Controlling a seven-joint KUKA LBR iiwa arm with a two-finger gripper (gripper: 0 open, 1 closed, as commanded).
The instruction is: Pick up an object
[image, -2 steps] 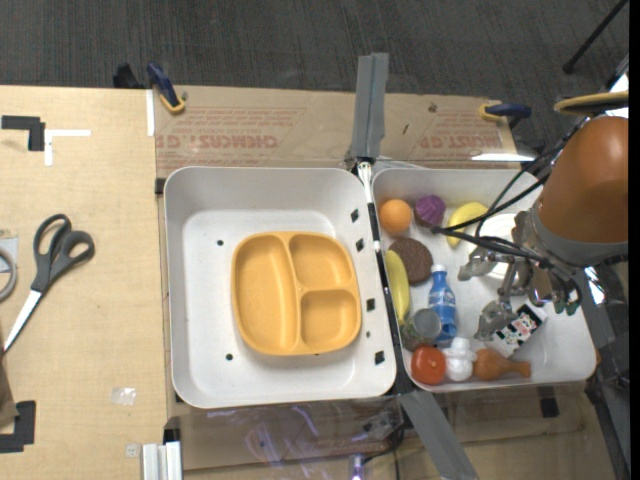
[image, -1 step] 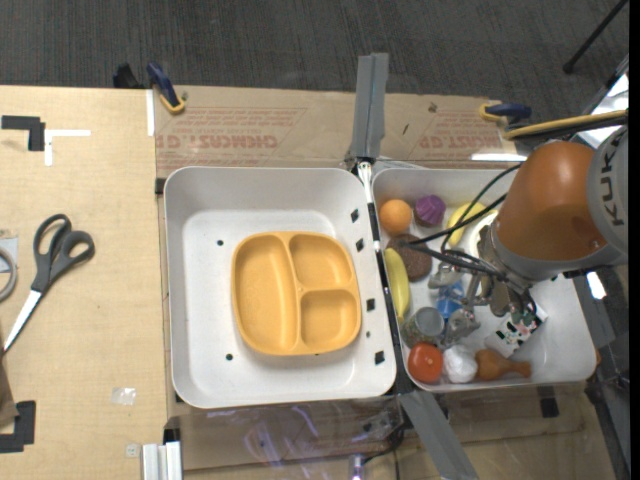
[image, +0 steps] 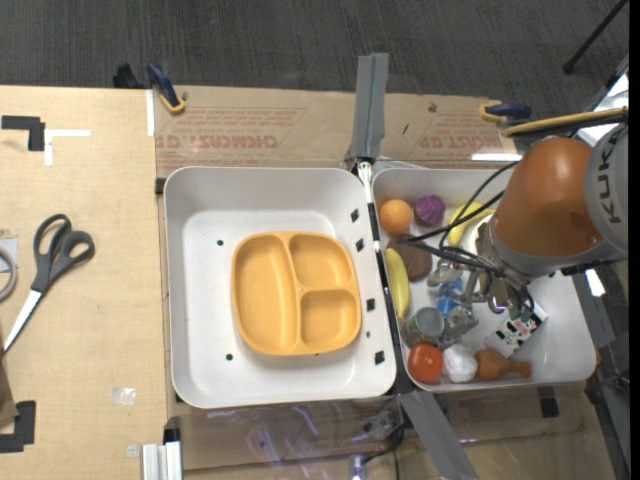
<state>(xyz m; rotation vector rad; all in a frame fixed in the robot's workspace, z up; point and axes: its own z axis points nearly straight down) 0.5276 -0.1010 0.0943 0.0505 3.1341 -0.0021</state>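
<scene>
Clutter (image: 440,313) fills the right bin (image: 560,368); jaws' state cannot be told.

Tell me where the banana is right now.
In the camera view, the banana lies in the right bin, along its left wall, just below the orange ball and above the red ball.

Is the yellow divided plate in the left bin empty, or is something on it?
Empty. The yellow divided plate lies flat in the left bin, and all three of its compartments show only bare yellow surface.

Dark grey carpet floor (image: 250,28); pale wooden bench (image: 90,368).
</scene>
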